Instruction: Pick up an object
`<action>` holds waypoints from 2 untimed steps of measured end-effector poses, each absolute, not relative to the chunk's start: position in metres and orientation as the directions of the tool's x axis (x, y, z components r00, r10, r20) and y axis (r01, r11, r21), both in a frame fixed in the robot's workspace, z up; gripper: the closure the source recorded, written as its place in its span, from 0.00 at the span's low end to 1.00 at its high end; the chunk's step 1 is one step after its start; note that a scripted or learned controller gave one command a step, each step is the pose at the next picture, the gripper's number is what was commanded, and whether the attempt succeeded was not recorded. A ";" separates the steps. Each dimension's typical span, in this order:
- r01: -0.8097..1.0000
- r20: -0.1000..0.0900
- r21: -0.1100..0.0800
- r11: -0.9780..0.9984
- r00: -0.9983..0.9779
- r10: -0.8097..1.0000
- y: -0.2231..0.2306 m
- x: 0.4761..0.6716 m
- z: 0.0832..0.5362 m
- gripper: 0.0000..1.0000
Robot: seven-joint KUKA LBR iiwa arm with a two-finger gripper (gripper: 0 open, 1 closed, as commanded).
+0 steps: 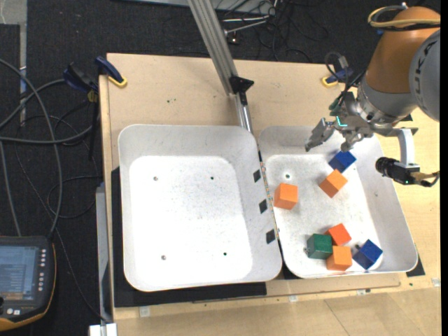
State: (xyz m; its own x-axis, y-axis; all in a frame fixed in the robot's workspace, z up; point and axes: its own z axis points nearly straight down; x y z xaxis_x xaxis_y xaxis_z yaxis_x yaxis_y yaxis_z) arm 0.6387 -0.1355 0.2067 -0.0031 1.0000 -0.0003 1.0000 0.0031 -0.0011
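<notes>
Right bin (pixel 392 208) w/ 4 orange, 2 blue, 1 green blocks; hand (pixel 329 137) above, fingers spread, holding nothing

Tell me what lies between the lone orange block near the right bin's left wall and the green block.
Nothing: the camera view shows bare white bin floor between the lone orange block and the green block.

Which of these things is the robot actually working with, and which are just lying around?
Part of the job:
- end effector, above the right bin
- blocks there: two blue, four orange, one green

Just lying about:
- left bin
- blue clamps
- handheld control screen
- floor cables
</notes>
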 end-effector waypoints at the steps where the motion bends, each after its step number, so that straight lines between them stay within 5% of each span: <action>1: 1.000 0.000 -0.006 -0.001 0.001 1.000 -0.138 0.636 0.143 0.00; 2: 1.000 0.000 -0.005 0.000 0.000 1.000 -0.137 0.635 0.092 0.00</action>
